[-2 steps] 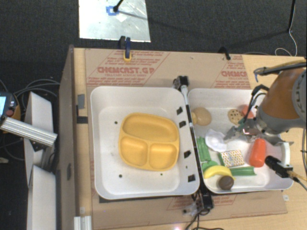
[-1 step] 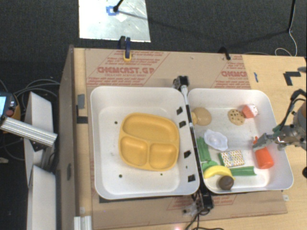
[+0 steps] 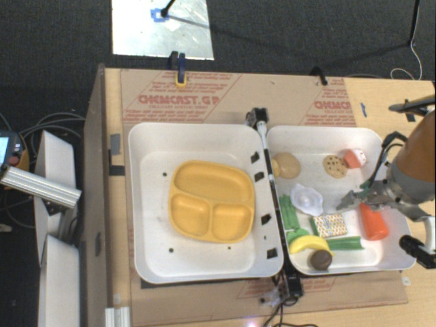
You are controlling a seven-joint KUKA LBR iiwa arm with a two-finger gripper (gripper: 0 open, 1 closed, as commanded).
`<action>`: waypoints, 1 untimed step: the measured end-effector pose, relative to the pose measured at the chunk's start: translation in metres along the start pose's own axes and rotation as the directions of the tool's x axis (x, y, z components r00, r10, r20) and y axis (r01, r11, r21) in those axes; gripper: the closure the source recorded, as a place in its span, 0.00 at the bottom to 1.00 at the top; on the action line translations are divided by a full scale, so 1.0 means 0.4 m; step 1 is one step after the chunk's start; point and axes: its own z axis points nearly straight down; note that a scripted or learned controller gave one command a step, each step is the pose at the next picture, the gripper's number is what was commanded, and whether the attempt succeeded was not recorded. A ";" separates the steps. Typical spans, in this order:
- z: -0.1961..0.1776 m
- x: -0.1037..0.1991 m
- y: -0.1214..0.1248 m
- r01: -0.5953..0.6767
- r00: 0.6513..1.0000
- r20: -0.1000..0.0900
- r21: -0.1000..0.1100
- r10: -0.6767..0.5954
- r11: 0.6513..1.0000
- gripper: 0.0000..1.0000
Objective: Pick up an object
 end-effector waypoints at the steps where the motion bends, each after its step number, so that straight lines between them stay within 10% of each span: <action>1: 0.063 0.168 0.237 0.007 1.000 -0.005 0.004 -0.007 1.000 0.00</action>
